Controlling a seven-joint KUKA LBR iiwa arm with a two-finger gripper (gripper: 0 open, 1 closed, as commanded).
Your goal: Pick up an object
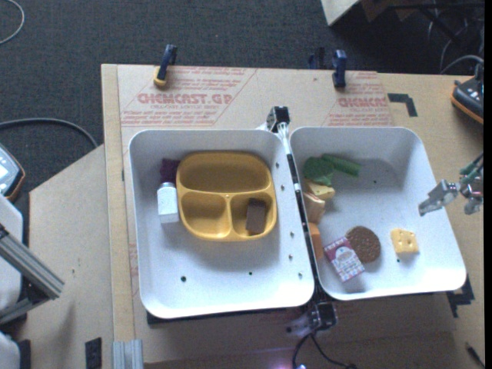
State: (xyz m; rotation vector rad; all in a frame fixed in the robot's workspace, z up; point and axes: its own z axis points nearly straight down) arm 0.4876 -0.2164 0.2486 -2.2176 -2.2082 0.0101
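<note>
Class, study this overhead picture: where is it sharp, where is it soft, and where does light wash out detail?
In the camera view, the yellow tray and cheese piece read fairly crisp; the gripper at the right edge looks smeared; the right bin floor is bright and nearly featureless; the bench's printed lettering is faint.

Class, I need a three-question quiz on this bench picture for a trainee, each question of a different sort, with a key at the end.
1. True or false: the yellow tray lies in the left bin.
2. Which thing lies nearest the tool: A the cheese piece, B the white bottle, C the brown block?
3. Fill the gap: the round brown cookie lies in the ____ bin.

Key: 1 true. 2 A. 3 right: the cookie sits beside the small red-and-white carton in the right bin.
</note>
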